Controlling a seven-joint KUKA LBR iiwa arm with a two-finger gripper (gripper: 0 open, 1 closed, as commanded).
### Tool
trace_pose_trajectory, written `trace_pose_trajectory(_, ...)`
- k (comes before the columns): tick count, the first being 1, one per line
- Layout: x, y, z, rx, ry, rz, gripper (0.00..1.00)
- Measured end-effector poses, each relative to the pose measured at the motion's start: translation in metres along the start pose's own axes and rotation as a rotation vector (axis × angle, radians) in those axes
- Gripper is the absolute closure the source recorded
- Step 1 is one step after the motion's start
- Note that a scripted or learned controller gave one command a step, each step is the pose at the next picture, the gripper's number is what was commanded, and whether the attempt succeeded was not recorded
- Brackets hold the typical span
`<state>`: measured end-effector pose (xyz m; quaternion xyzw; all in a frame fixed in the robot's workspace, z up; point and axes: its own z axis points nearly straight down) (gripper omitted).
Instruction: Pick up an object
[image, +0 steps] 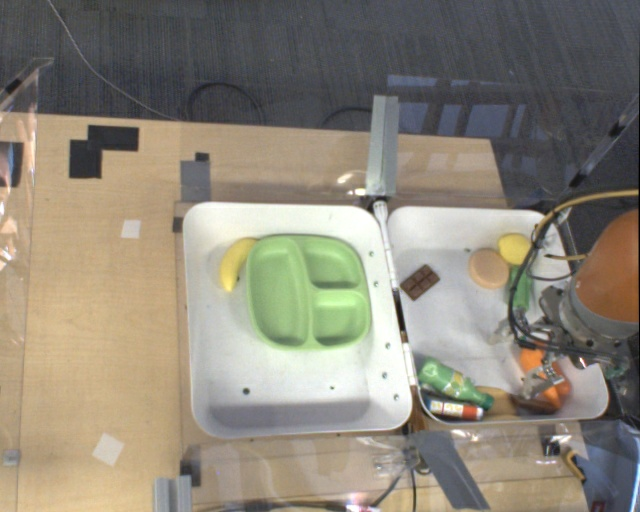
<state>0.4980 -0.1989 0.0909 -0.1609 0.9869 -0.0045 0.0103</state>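
My gripper (542, 376) is low in the front right corner of the right bin (450, 320), directly over an orange object (548, 396) that it partly hides. Left of it, along the bin's front wall, lie a green bottle (450, 381) and a white tube with red print (455, 407). A brown chocolate bar (419, 282) sits near the bin's left wall. A tan round disc (488, 268) and a yellow lemon (515, 248) rest at the back. The arm's orange band (612, 275) rises above the gripper.
The left bin (215, 390) holds a green divided plate (305, 290) with a yellow banana (233, 264) at its left rim. A metal post (381, 150) stands behind the divider between the bins. Black cables (525, 290) hang beside the wrist.
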Motion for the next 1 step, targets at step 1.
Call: trace_pose_trajectory(1, -0.0062, -0.001, -0.0143, 0.008, -0.015, -0.005, 1.0)
